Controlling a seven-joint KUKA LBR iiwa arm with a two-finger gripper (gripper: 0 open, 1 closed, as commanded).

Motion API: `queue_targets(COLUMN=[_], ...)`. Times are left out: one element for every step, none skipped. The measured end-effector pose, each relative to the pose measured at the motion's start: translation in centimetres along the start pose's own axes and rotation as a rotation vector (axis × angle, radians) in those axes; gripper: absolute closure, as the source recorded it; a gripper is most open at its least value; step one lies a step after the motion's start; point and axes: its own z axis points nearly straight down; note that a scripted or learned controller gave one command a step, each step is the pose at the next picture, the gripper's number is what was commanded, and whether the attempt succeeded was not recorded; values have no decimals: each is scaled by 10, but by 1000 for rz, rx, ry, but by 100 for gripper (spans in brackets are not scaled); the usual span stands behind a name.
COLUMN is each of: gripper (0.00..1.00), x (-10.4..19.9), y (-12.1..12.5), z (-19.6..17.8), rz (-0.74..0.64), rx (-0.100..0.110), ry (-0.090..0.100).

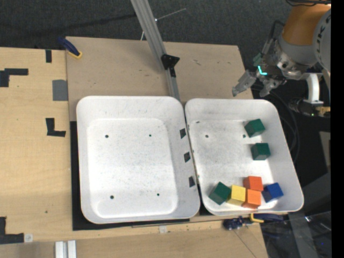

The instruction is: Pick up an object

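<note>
Wooden bench (123, 63) under two shallow white bins side by side, dark floor beyond. Left bin (131, 104) with a bare speckled floor. Right bin (231, 109) holding seven blocks: upper green block (255, 127) near the far right wall, second green block (260, 151) just below it, apart. Along the near edge, a cluster: dark green block (219, 192), yellow block (238, 193) touching it, two orange blocks (253, 191) packed beside, blue block (273, 191) at the right end. Gripper (255, 87) poised above the right bin's far right corner, outside the rim, fingers spread apart, gripping nothing. Slanted metal pole (153, 28) across the bench's far side.
</note>
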Motion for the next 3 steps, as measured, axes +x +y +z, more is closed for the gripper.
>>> queue_targets(gripper=[0, 0, 0], x=[0, 1, 3], y=[1, 1, 10], z=[-3, 62, 116], rz=[0, 0, -1], rx=[-4, 2, 1], ry=[-3, -2, -2])
